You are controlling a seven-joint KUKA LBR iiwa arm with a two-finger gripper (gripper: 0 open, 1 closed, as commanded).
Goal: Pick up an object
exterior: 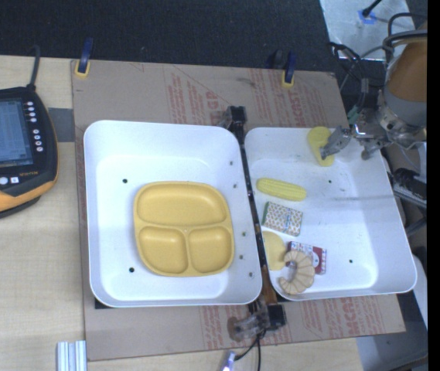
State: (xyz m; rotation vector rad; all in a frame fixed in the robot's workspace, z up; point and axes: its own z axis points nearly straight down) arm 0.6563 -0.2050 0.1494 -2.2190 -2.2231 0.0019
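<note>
You see the gripper (337, 143) low at the right bin's (374, 280) 12 o'clock edge, touching a yellow piece (319, 141), but whether the fingers pinch it you cannot tell, so judge the pick unconfirmed and the lift not yet done.

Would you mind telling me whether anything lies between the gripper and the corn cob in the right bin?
Nothing visible does. The gripper is at the yellow piece near the right bin's far edge, and bare white floor separates it from the corn cob.
</note>
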